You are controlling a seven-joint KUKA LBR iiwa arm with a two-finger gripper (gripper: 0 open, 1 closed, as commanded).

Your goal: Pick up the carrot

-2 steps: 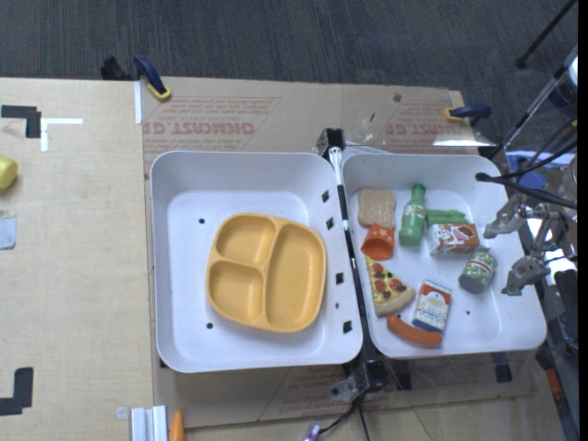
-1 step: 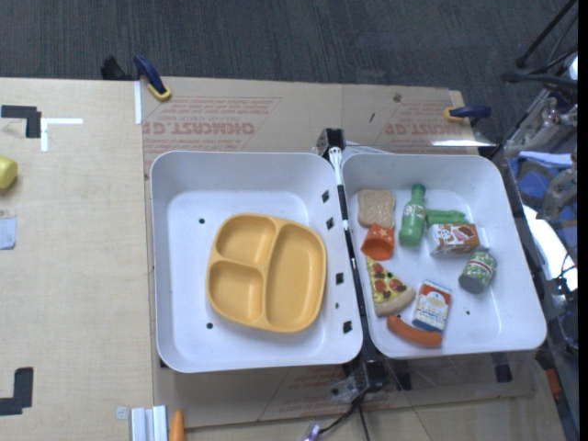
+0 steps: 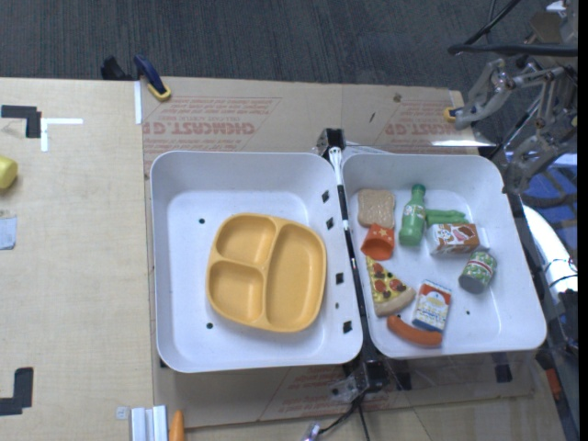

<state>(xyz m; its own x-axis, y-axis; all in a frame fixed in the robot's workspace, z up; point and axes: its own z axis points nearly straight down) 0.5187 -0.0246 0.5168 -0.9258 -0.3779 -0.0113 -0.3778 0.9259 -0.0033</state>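
The carrot (image 3: pixel 378 242) is a short orange piece near the left wall of the right bin (image 3: pixel 514 274), just below a slice of bread (image 3: pixel 375 207). It lies free, with nothing gripping it. A pizza slice (image 3: pixel 387 285) sits just in front of it and a green bottle (image 3: pixel 412 215) stands close to its right.
The right bin also holds a green vegetable (image 3: pixel 446 216), a small red-and-white pack (image 3: pixel 455 239), a can (image 3: pixel 477 271), a carton (image 3: pixel 431 307) and a red sausage (image 3: pixel 414 332). A yellow divided plate (image 3: pixel 266 272) fills the middle of the left bin (image 3: pixel 175 246). Metal stands and cables (image 3: pixel 524 90) crowd the far right.
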